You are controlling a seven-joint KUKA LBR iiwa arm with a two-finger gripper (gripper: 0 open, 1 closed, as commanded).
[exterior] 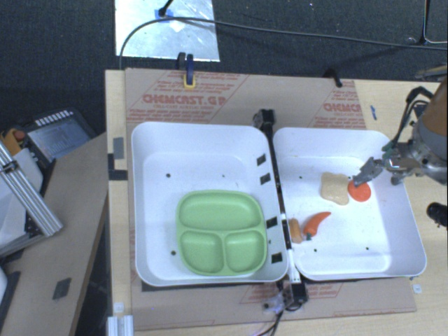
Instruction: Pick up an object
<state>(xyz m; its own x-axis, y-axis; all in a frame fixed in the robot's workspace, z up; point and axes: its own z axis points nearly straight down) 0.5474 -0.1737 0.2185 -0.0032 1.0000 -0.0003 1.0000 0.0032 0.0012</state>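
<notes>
Half-hidden red disc (361,192) under pincer (358,181); its finger spread is unreadable.

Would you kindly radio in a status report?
Gripper low over right bin, beside red disc. Beige piece adjacent. Nothing visibly held.

Glossy white plastic bins (210,135); matt green plastic tray (221,231).

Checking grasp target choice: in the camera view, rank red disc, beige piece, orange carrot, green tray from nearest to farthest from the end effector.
From the end effector:
1. Red disc, right bin, just under the tip.
2. Beige piece, right bin, beside the disc on its left.
3. Orange carrot, right bin, lower left.
4. Green tray, left bin, farthest.
</notes>
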